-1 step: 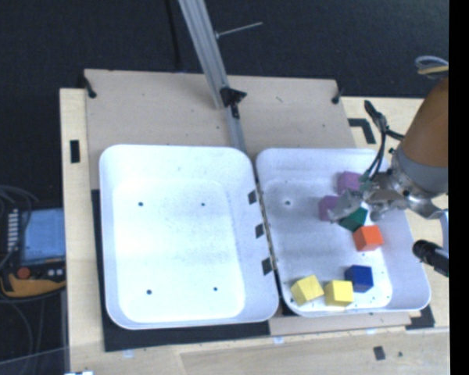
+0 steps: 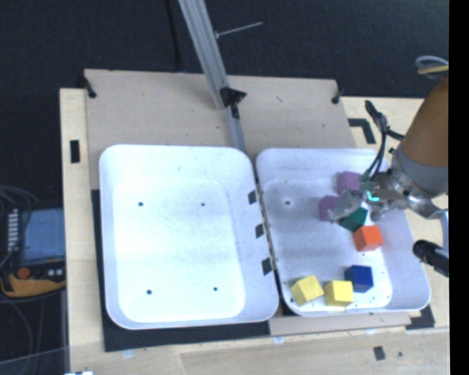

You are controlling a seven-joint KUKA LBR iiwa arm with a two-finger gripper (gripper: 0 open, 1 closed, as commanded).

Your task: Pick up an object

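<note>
My gripper (image 2: 358, 207) is low over the upper middle of the right bin (image 2: 297, 174), reaching in from the right. Right under it lies a dark green block (image 2: 351, 221), partly hidden by the gripper. Two purple pieces sit close by, one (image 2: 348, 181) just behind the gripper and one (image 2: 329, 207) at its left. An orange cube (image 2: 367, 237) lies just in front of the green block. Toward the bin's front edge are a blue cube (image 2: 360, 276) and two yellow blocks (image 2: 306, 289) (image 2: 339, 291).
The left bin (image 2: 176, 233) lies beside the right one, with a row of dark clips (image 2: 259, 229) along the seam. A slanted metal rail (image 2: 207, 49) rises behind the bins. A black part (image 2: 430, 255) sticks in at the right bin's right edge.
</note>
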